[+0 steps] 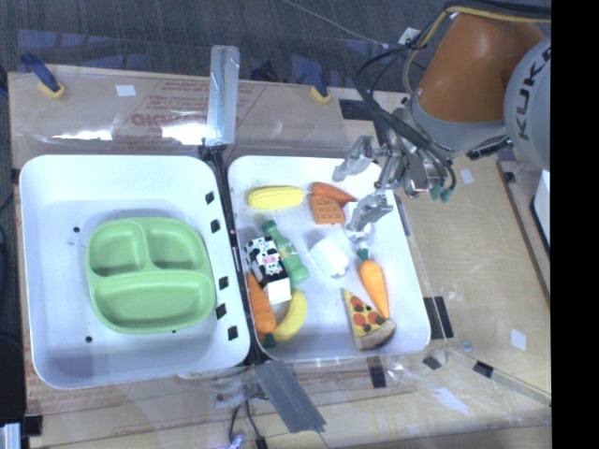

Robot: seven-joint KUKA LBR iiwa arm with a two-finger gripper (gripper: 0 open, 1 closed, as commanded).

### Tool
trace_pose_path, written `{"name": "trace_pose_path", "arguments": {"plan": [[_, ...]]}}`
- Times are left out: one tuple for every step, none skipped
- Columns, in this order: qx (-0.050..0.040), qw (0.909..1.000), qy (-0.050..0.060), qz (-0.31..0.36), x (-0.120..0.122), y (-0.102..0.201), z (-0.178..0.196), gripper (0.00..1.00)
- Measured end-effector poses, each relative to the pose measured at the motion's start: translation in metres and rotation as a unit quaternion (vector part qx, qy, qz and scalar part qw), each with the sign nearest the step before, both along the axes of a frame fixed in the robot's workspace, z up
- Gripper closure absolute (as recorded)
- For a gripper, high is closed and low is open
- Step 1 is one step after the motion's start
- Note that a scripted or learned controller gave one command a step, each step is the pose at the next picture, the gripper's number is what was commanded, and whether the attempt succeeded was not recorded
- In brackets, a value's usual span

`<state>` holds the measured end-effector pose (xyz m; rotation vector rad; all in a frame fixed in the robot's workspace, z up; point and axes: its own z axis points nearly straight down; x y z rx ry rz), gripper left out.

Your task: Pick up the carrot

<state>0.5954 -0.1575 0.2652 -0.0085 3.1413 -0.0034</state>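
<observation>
The carrot (374,286) is orange with a small green top and lies near the right wall of the right bin (412,297), pointing toward the front. My gripper (350,199) hangs over the bin's back right part, a little behind the carrot's green end. Its two fingers (368,210) are spread apart and nothing sits between them. The gripper stands above a waffle-like orange piece (327,210) and is apart from the carrot.
The right bin also holds corn (275,196), a white block (329,255), a pizza slice (366,318), a green bottle (285,251), a milk carton (267,265), a banana (292,318) and another orange piece (261,305). A green divided plate (148,273) lies in the left bin.
</observation>
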Motion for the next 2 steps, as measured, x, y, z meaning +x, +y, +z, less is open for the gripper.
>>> {"name": "trace_pose_path", "arguments": {"plan": [[0.002, 0.974, 0.002, 0.227, -0.031, -0.037, -0.089, 0.0], [-0.0015, 0.9409, -0.005, 0.339, -0.057, -0.051, -0.167, 0.0]]}}
